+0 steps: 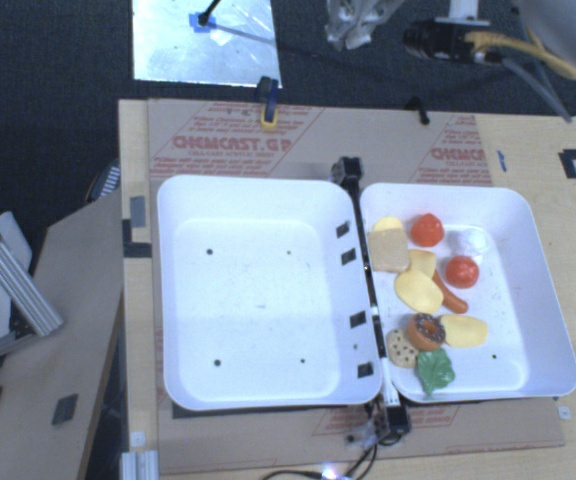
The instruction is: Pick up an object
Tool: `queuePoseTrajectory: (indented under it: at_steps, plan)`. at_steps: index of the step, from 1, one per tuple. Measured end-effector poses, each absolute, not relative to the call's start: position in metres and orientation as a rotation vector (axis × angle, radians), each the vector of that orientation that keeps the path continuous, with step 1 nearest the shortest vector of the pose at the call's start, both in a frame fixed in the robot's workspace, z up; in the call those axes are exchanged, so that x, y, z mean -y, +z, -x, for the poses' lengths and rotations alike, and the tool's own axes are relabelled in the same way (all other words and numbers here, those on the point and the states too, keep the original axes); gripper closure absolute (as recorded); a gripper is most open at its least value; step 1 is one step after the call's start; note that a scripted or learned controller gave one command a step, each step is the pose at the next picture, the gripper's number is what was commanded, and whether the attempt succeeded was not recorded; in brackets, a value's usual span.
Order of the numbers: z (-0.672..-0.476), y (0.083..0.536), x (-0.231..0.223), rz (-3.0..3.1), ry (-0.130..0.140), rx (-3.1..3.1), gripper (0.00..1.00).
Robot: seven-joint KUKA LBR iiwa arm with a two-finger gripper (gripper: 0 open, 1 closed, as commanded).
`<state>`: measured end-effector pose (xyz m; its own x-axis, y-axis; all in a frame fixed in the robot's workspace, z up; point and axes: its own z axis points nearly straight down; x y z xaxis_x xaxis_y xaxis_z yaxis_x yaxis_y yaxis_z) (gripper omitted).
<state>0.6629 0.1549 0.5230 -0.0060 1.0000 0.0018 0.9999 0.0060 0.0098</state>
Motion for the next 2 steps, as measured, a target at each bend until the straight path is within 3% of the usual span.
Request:
queuePoseTrajectory:
  at_steps: [1,2]
  plan:
    - [-0.668,0.536,-0.154,-2.214,0.006,-2.225,1.0]
    - [-0.644,0.535,-0.151,-2.216,0.0,-2.227,1.0]
